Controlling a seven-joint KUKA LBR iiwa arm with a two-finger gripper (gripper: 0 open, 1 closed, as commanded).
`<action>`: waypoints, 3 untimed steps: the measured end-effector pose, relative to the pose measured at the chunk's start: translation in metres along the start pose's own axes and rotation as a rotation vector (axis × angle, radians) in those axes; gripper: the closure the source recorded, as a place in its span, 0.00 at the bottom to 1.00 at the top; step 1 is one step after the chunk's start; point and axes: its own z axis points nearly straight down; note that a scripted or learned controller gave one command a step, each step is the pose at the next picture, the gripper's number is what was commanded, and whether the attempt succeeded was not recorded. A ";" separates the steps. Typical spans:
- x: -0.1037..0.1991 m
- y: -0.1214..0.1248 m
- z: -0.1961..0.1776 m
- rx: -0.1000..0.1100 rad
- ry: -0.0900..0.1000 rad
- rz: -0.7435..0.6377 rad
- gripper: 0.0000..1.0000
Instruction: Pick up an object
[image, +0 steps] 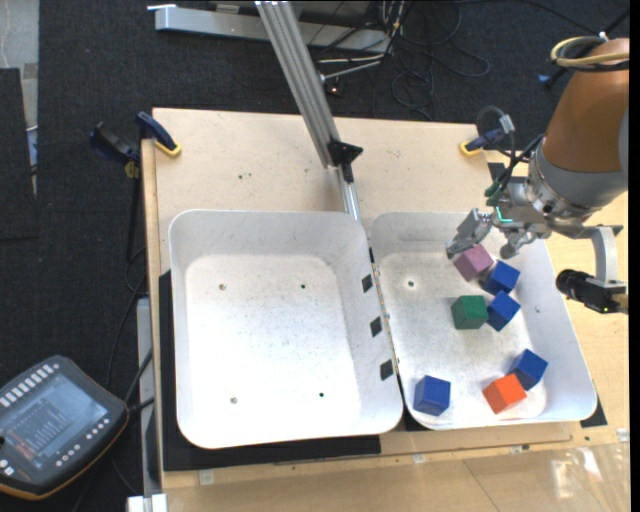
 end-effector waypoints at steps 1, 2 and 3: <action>0.008 -0.007 0.056 0.006 0.001 0.001 0.00; 0.007 -0.014 0.101 0.005 0.001 0.002 0.00; 0.009 -0.005 0.140 -0.009 -0.003 0.000 0.00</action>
